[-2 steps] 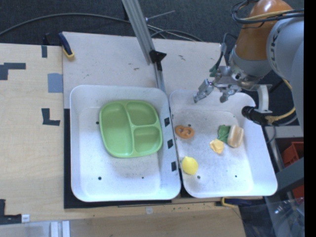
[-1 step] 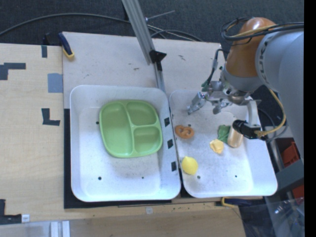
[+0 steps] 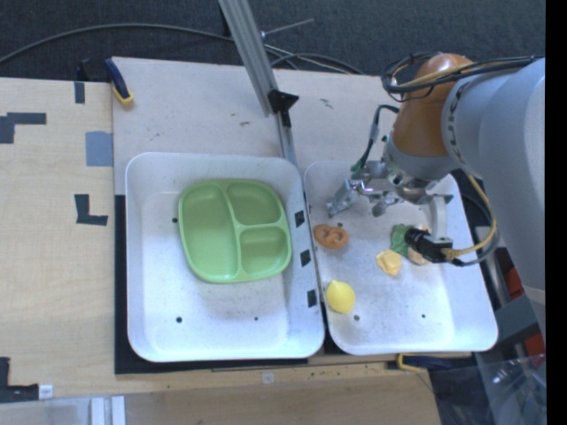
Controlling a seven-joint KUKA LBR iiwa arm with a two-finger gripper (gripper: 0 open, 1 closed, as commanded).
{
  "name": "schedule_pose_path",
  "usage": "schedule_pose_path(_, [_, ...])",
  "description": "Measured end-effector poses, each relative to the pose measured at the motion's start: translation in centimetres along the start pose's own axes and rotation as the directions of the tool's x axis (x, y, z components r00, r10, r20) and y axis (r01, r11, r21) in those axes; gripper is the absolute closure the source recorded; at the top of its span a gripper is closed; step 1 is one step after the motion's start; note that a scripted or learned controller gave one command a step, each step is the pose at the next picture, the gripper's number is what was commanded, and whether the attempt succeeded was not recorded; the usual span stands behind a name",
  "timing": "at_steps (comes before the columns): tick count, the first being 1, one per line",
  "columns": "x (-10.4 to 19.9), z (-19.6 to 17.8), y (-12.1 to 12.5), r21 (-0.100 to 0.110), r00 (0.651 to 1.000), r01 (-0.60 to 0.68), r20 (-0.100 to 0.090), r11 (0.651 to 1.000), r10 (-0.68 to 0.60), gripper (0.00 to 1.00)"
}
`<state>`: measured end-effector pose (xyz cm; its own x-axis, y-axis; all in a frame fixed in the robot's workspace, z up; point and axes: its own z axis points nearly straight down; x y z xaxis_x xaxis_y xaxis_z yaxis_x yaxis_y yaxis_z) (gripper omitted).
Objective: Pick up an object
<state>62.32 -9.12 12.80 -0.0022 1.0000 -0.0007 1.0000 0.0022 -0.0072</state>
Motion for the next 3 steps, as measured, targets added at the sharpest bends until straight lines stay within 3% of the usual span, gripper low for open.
schedule_pose_path(1, [0.1, -1.3, 0.1, -0.004, 1.000, 0.002, -0.001, 1.000, -0.002, 1.00])
schedule_pose_path(3, [-1.0, -11.3, -0.7, -0.012, 1.000, 0.000, 0.000, 1.000, 0.000, 1.00])
